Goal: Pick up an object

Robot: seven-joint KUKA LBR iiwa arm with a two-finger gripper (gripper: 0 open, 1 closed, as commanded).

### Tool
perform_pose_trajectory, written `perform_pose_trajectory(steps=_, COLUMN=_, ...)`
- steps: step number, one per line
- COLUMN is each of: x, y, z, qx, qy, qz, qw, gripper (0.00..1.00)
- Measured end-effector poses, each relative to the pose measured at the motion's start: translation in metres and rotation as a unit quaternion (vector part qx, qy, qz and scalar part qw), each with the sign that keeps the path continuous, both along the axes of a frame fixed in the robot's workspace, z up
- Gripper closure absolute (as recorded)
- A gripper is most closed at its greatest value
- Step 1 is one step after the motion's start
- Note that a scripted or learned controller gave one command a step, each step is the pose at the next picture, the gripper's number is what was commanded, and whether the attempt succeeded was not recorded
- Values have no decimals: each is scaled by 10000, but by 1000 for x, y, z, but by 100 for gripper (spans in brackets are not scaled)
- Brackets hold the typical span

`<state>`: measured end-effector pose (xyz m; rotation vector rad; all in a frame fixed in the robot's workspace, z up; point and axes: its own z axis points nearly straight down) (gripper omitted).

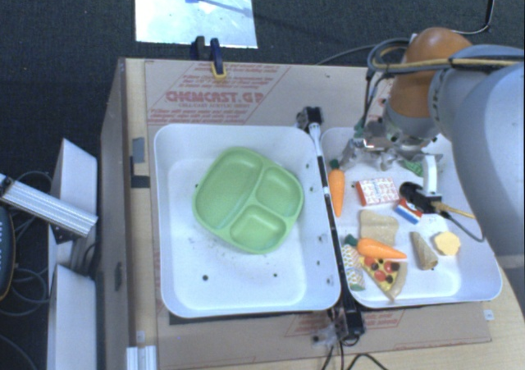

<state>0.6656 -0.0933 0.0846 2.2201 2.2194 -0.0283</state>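
Observation:
My gripper point(379, 149) hangs over the far part of the right bin point(484, 278), below the orange band of the arm. Just in front of it lies a red-and-white box point(377, 191). An orange carrot point(336, 189) lies to its left, along the bin's left wall. Further forward are a slice of bread point(377, 225), a second carrot point(382, 249), a pizza slice point(387, 272), a bread roll point(423, 250) and a yellow cheese piece point(447, 243). I see nothing held in the gripper.
The left bin point(189, 286) holds a green divided plate point(248, 198). A small blue-and-red piece point(408, 213) lies right of the bread. A patterned strip point(352, 267) rests beside the pizza. The arm's bulk covers the right bin's far right corner.

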Motion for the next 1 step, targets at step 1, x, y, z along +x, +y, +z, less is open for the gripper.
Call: perform_pose_trajectory(steps=1, x=0, y=0, z=0, qx=1, qy=0, qz=-1, qw=10000, gripper=0)
